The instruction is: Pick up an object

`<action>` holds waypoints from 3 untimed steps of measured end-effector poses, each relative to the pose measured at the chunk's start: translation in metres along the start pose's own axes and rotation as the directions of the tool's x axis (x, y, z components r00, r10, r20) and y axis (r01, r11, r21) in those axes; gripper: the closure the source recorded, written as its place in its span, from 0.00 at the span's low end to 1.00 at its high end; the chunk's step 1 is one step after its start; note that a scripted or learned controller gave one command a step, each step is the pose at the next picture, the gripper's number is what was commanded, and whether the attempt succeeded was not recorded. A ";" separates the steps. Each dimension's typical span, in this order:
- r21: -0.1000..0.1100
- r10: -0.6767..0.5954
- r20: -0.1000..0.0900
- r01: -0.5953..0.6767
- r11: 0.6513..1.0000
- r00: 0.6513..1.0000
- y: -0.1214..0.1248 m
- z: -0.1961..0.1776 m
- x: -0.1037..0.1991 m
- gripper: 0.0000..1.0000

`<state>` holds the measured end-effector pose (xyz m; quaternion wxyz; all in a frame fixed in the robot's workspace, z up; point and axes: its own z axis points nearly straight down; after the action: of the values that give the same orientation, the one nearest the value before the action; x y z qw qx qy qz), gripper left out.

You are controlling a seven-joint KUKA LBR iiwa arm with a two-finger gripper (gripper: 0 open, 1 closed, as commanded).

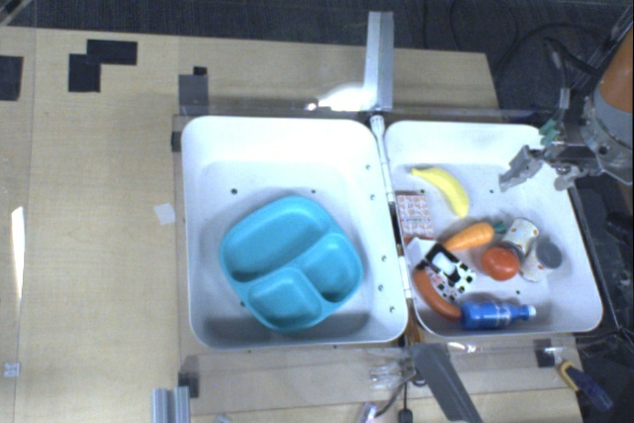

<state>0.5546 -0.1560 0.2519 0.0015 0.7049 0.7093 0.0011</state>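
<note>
The right bin [485, 142] holds a yellow banana [443, 185], an orange carrot [468, 236], a red tomato [500, 263], a blue bottle [498, 315] lying on its side, a black-and-white patterned block [448, 272], a reddish sausage [436, 295], a small white can [522, 235] and a red-checked packet [414, 210]. My gripper [540, 175] hangs over the bin's far right corner, open, with nothing between its fingers. It is to the right of the banana and above the can.
In the left bin [198, 213] lies a blue divided plate [289, 261]. A metal post [380, 64] stands behind the wall between the bins. Cables run across the dark floor at the back.
</note>
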 end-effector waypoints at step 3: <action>-0.002 0.025 0.000 -0.025 1.000 1.000 0.068 0.132 0.047 0.00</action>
<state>0.6229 -0.1090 0.1205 0.0021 0.7138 0.7003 0.0019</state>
